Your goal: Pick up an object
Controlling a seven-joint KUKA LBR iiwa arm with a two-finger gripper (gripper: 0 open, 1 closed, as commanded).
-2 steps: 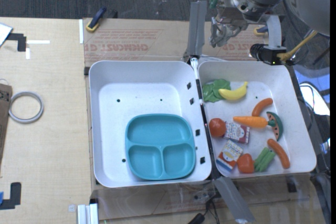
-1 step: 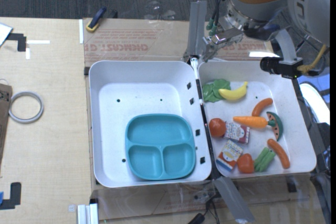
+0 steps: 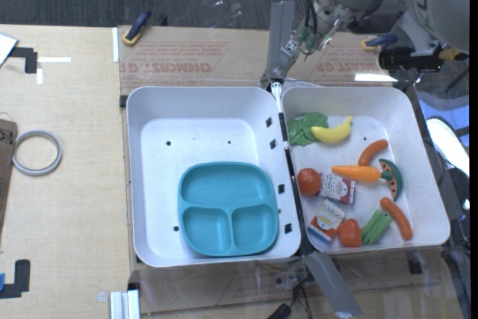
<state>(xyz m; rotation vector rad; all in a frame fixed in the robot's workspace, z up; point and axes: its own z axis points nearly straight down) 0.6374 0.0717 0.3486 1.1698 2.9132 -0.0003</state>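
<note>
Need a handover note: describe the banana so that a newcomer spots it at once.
Look in the right bin, the one crowded with toy food, beside the bin holding the blue tray. Near its far wall, the banana lies against a green leafy piece. It is the only yellow item, curved, apart from the orange carrot below.

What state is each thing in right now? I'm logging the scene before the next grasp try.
Gripper: raised at the far rim between the bins, holding nothing that shows.
Blue tray: flat in the left bin, compartments bare.
Banana: lying in the right bin, against the green leaf.
Carrot: lying flat.
Tomato: resting beside a small carton.
Tape roll: flat on the bench.
</note>
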